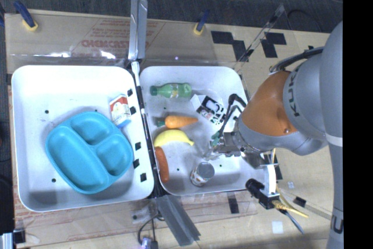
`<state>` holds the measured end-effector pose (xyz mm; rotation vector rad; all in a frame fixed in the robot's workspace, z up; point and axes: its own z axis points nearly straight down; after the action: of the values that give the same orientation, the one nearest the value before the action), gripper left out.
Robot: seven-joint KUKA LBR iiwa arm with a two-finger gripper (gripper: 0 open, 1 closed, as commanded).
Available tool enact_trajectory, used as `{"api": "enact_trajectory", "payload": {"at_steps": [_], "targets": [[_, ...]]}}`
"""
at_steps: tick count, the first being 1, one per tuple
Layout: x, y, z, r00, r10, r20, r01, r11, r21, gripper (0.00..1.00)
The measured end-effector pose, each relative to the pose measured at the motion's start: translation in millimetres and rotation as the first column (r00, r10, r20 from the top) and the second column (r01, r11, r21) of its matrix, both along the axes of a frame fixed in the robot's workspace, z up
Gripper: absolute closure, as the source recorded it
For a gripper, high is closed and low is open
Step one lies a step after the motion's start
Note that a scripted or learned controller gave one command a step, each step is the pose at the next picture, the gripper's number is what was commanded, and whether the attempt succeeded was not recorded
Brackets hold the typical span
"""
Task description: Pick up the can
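**Can in the right bin, gripper just above it**

Can (203,173) standing near the front edge of the right bin (175,74), open top facing up, silver wall. Just beside it on the left, a long reddish-orange piece (162,164) along the bin wall. Behind that, a yellow banana (172,138), then a carrot (180,122), then a green bottle (171,90) lying on its side near the back. Black-and-white card (210,108) at the right of the bottle.

Gripper (217,147) reaching in from the right, low over the bin, close above and slightly right of the can. Nothing visibly held between the fingers; how far apart, cannot tell, too dark and small.

In the left bin (35,76), a blue divided tray (88,151), with a small red-and-white carton (120,110) at its far right corner, close to the divider between the bins.
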<state>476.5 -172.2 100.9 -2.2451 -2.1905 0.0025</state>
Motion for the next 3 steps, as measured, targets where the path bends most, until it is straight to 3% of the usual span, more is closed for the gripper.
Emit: {"api": "enact_trajectory", "payload": {"at_steps": [1, 2, 3], "targets": [[0.1, 0.0, 0.1, 1.0, 0.0, 0.0, 0.0, 1.0, 0.0, 0.0], [0.2, -8.0, -9.3, 1.0, 0.029, 0.001, -0.029, 1.0, 0.0, 0.0], [-0.7, 3.9, -9.8, 0.997, 0.077, -0.001, -0.077, 0.997, 0.002, 0.0]]}}
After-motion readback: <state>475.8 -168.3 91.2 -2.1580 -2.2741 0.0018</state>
